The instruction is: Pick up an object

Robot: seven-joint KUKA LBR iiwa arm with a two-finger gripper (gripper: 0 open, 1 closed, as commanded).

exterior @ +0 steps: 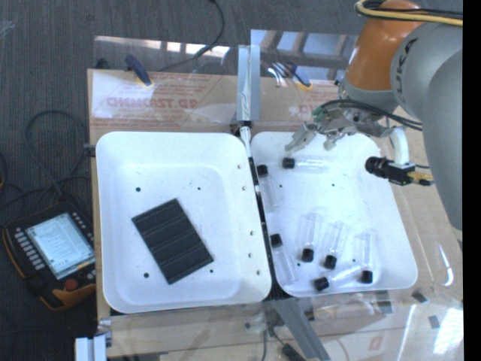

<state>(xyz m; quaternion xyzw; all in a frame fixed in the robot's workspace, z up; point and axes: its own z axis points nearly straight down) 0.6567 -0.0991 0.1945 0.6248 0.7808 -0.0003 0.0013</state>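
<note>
Several clear plastic tubes with black caps lie in the right bin (391,224). One tube (304,163) lies near the bin's far edge, another (308,235) sits in a cluster toward the front, and a third (365,256) is at the front right. A black ribbed rectangular pad (172,241) lies flat in the left bin (120,164). My gripper (316,139) hangs over the far edge of the right bin, just above and behind the far tube. Its fingers are spread open with nothing between them.
The grey and orange arm (406,43) fills the top right, with a black fitting (387,168) jutting over the right bin's right side. A teach pendant (52,254) and cables lie on the floor to the left. A metal divider post (245,89) stands behind the bins.
</note>
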